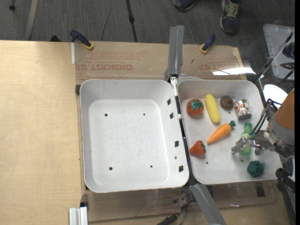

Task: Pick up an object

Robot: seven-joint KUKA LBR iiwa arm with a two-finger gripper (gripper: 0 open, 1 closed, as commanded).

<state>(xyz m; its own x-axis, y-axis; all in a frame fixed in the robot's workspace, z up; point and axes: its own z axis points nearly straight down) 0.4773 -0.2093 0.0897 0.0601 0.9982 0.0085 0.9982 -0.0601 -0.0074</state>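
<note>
From my station I see the two white bins side by side on the bench, and the objects lie in the right bin [220,84], while the left bin [126,90] sits beside it with a grey divider strip between them. Along the far side of the right bin I see a red tomato [195,107], a yellow corn cob [212,108] just beside it, a small brown round item [227,102], and a little red-and-white can [242,109] near the right wall. A carrot [220,133] lies slanted in the middle of the bin, its green tip toward the can, and a red pepper [198,148] rests near the bin's left wall, close to the divider. A dark green lump, perhaps broccoli [255,168], sits in the near right corner. The arm comes in from the right, and the gripper [244,146] is low over the right side of this bin, between the can and the broccoli. There is a light green object [247,131] right at the gripper, but I cannot tell whether it is between the fingers or merely under them, and I cannot tell how far apart the tool stands.
</note>
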